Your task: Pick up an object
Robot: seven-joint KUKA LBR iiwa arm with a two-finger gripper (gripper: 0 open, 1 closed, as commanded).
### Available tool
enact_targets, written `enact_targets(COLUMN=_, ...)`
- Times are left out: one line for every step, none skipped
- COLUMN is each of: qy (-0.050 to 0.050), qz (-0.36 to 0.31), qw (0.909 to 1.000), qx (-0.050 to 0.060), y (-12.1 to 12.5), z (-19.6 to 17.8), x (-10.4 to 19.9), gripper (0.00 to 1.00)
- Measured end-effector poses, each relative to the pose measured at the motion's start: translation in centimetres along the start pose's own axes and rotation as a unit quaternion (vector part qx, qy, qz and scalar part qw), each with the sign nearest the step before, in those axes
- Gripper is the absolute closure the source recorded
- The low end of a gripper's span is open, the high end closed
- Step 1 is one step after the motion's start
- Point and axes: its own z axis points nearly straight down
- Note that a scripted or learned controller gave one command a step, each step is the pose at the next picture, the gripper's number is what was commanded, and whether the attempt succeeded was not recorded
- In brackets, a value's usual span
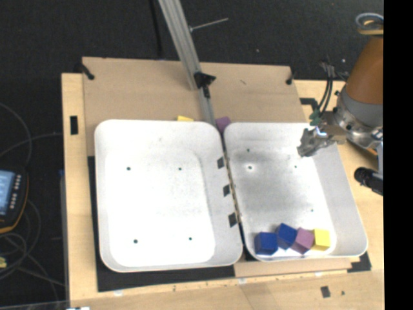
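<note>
Far left: a handheld pendant [11, 196] lay off the counter's [155, 86] left edge with loose cables around it.
Left bin: the left bin [161, 192] stood on the counter and held no blocks that I could make out.
Behind the bins: a small yellow piece [185, 118] and a small purple piece [222, 123] sat on the counter just past the bins' back rims, beside a slanted metal rail [184, 34]. Both lay outside either bin.
Right bin: the right bin [284, 173] held four blocks crowded against its front wall.
Blocks, left to right: a blue block [265, 242], a second blue block [286, 235], a purple block [302, 239], a yellow block [321, 239]. They appeared to touch one another or nearly so.
Gripper: the gripper [308, 144] hung over the back right part of the right bin, well apart from the blocks. Whether it was released or clenched, I could not tell. Nothing was seen in it.
Task standing: in my judgement the pick had not begun; no block had been lifted.
Risk, crowding: the blocks sat packed together, so a descent could land on two at once or push them aside without a grip.
Risk, wall: their place hard against the front wall left little room on that side, and contact with the rim seemed possible.
Risk, aim: a descent from the present position would likely meet bare bin floor.
</note>
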Motion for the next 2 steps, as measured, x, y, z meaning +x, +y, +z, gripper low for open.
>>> enact_targets(qy=0.002, qz=-0.003, qw=1.0000, qx=0.005, y=-2.0, z=1.1, x=3.3, gripper=1.00)
enact_targets(qy=0.002, qz=0.000, qw=1.0000, qx=0.007, y=-3.7, z=6.3, x=1.9, gripper=1.00)
